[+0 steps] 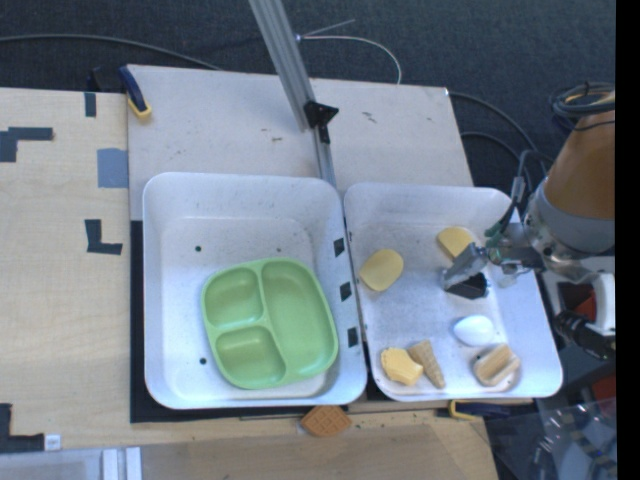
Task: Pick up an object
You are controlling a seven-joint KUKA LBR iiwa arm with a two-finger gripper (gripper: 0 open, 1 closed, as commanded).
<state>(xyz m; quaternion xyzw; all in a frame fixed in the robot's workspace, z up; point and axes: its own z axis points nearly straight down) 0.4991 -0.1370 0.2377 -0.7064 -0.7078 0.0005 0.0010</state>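
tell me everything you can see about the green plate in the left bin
The green plate is a light green tray with rounded corners, plastic by its look, split into three compartments: two smaller ones on its left side and one larger on its right. All three hold nothing. It lies flat, right way up, turned slightly askew, on the floor of the left bin, toward the bin's near right corner. Its right and near edges sit close against the bin's walls. Nothing else touches it.

The gripper (pixel 466 274) hangs low in the right bin (pixel 400 208) — the green divided plate (pixel 268 322) lies in the left bin (pixel 160 268). Around the gripper: a yellow piece (pixel 454 241) just above, a white egg (pixel 474 329) just below, a yellow round (pixel 381 269) to its left.
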